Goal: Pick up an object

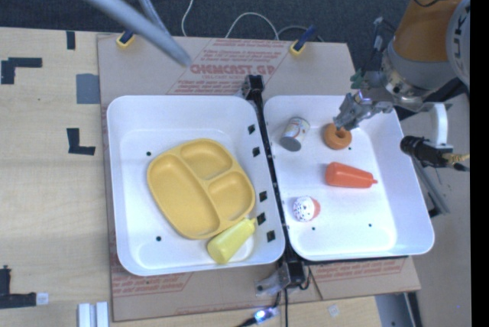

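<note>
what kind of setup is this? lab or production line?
Most likely a lab test bench for robot picking, not a line. Two white bins sit on cardboard clipped to a wooden bench, holding toy-like items such as a carrot and a yellow plate, with loose cables about. The gripper hangs over the right bin.

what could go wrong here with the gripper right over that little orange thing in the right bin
1. The gripper sits at the edge of the small round orange object, not centred, so closing could nudge it aside instead of catching it.
2. That object lies near the right bin's upper region, with the grey cup lying close by; a shove might roll either one.
3. The view does not settle whether the fingers straddle the object, so a lift could come up without it.
</note>
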Tool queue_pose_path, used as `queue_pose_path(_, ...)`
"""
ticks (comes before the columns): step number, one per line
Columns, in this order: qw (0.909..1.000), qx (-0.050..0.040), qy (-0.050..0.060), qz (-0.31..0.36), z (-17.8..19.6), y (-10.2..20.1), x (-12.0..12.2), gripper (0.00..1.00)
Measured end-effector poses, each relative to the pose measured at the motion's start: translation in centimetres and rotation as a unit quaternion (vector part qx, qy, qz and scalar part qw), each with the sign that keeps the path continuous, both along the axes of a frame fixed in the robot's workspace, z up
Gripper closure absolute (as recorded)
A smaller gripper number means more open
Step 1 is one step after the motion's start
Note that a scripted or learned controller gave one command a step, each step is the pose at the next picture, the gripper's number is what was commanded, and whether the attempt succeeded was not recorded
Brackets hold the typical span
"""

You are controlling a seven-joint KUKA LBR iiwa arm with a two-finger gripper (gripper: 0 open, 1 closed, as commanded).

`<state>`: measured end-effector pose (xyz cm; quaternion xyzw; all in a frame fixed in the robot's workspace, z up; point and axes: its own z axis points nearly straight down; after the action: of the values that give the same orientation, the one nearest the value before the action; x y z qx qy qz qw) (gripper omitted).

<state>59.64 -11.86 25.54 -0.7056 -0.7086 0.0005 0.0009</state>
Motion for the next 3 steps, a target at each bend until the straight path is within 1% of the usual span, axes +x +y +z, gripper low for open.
queue_pose_path(1,1.0,0.0004,0.0,0.001,0.0,5.0,-0.5,1.0)
queue_pose_path(2,1.0,0.0003,0.0,0.001,0.3,10.5,-1.9,1.0)
queue_pose_path(3,1.0,-0.0001,0.001,0.0,-1.5,14.9,-3.3,1.0)
